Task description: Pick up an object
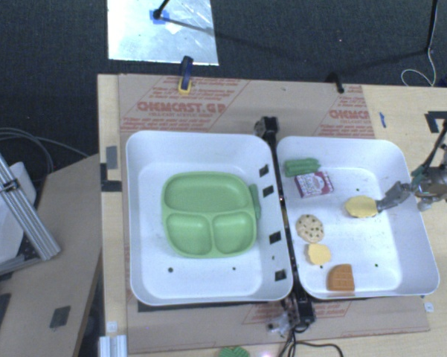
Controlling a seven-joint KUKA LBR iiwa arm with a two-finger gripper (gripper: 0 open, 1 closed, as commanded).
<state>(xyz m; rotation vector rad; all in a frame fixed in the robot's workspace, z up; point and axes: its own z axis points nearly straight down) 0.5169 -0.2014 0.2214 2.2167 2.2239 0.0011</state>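
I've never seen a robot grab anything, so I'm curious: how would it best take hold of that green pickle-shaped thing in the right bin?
Probably from straight above, fingers closing across the narrow middle of the green pickle. It lies flat and long near the bin's far wall, so its short width suits the gripper.

Dark carpet floor (44,43), wooden bench (111,110)

Count on bench: two white bins (left bin (145,199), right bin (402,266)), one green divided tray (208,214), one green block (302,166), one red packet (313,184), one cookie (310,228), two yellow pieces (361,207) (319,254), one waffle (341,277).
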